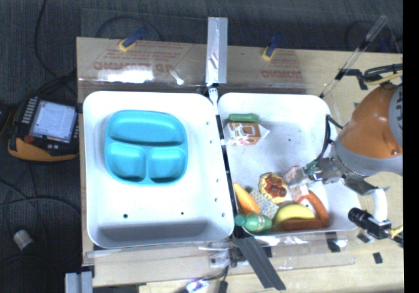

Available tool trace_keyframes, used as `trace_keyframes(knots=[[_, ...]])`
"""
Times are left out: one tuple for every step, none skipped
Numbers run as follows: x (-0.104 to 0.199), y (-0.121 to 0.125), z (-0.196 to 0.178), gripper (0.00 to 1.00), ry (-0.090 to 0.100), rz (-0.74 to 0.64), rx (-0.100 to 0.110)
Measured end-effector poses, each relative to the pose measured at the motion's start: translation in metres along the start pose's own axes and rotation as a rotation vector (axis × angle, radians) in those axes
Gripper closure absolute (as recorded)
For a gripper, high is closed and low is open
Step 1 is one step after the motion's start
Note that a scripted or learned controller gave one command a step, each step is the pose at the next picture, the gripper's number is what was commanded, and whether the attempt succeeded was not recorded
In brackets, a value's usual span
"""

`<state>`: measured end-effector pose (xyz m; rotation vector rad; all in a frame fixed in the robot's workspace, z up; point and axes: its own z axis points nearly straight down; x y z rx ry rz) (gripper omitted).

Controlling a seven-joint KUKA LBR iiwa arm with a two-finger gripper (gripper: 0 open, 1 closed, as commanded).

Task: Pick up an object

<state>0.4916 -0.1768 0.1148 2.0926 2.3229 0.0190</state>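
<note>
In the left bin (91,154), far to the left of the gripper (313,172), a blue tray (146,146) with three compartments lay flat, well apart from everything else. The right bin (288,103) held all the small things. Up and to the left of the gripper, near that bin's far left corner, a small green piece (243,118) lay just above a white and orange packet (245,133), the two touching or nearly so. Lower down, left of the gripper and along the bin's near edge, an orange carrot (246,199) lay at a slant, with a green toy (254,222) just below it. Between the carrot and the gripper sat a round, pizza-like toy (273,185) with red spots. Below the gripper a yellow banana (294,211) lay beside a red, sausage-shaped piece (316,205), both touching a dark red piece beneath them.

The gripper itself was low in the right bin, just right of the pizza-like toy and above the banana, at the end of the grey arm with its orange band (370,129). Something pale and reddish showed at its tip, but whether the gripper was open, closed or holding that thing could not be told.
</note>
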Motion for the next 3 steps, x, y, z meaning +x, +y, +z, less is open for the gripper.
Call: trace_keyframes(knots=[[0.062,0.043,-0.083,1.00,0.000,0.164,0.023],[0.002,-0.002,-0.091,1.00,0.000,0.123,0.023],[0.047,0.020,-0.087,1.00,-0.005,0.602,0.026]])
